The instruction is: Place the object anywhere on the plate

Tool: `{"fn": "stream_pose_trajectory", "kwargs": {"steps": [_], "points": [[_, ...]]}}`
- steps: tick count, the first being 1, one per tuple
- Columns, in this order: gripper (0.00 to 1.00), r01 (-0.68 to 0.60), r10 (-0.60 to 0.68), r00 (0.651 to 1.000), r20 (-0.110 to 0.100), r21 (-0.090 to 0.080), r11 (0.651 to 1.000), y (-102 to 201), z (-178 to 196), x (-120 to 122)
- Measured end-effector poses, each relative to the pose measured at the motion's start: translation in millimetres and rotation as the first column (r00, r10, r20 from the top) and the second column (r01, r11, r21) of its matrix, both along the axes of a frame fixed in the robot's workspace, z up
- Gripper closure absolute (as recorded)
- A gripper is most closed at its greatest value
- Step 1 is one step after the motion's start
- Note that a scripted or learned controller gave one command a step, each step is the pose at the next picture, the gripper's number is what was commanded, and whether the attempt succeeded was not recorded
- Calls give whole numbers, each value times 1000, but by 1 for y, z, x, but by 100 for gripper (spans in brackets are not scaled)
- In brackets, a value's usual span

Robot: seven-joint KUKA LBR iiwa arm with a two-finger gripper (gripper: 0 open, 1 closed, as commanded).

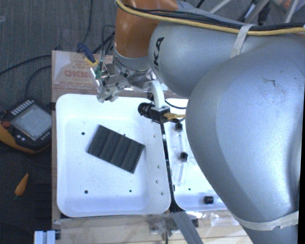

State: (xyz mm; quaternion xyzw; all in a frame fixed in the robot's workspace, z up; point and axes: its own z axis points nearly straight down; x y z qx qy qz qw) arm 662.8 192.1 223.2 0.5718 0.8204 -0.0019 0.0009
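A dark grey ribbed rectangular plate (115, 148) lies flat and slightly askew in the middle of the left white bin (67, 196). My gripper (106, 92) hangs over the bin's far rim, above and behind the plate's far left corner and well apart from it. I see no object in the gripper. The grey arm with its orange band reaches in from the right and hides most of the right bin (191, 200).
A cardboard box (73, 75) stands just behind the left bin, close to the gripper. A few small dark items (208, 199) show in the visible strip of the right bin. On the floor at left lie a teach pendant (27, 123) and an orange-handled tool (21, 184).
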Motion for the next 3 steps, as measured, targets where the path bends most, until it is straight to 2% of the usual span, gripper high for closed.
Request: {"fn": "stream_pose_trajectory", "kwargs": {"steps": [1, 2, 3], "points": [[100, -338, 338, 941, 1, 0, 941, 27, 32, 6], [100, -602, 602, 798, -1, 4, 798, 31, 24, -60], [100, -761, 761, 648, -2, 8, 648, 42, -47, -157]]}}
